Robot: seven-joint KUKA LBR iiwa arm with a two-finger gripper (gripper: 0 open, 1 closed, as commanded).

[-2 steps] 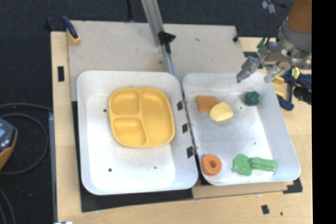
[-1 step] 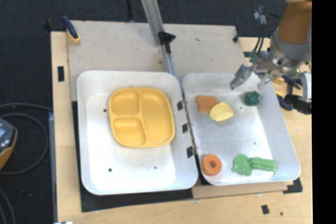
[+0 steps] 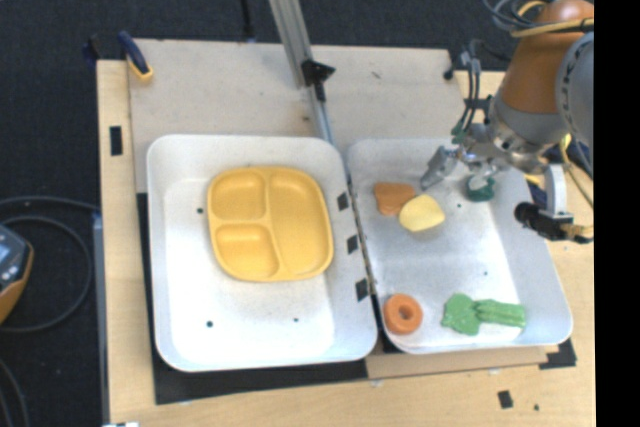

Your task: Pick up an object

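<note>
The camera view shows the loose objects all lying in the right bin [image 3: 520, 265]. A pale yellow piece [image 3: 422, 213] sits in that bin's upper left part, touching an orange-brown piece [image 3: 392, 196] just to its left. Along the bin's near edge lie an orange ring [image 3: 404, 313], close to the left corner, and a green toy [image 3: 483, 313] to the right of it, the two near each other but apart.

The gripper [image 3: 447, 162] hangs over the upper part of the right bin, just above and to the right of the pale yellow piece. Its fingers point down and to the left; whether they are open or closed I cannot tell, and nothing is seen between them. Behind it the grey arm [image 3: 540, 95] with its orange band reaches in from the right.

The left bin [image 3: 175, 315] holds a yellow divided tray [image 3: 270, 221], lying flat near its middle. A metal pole [image 3: 285, 5] rises from the bench behind the bins.
</note>
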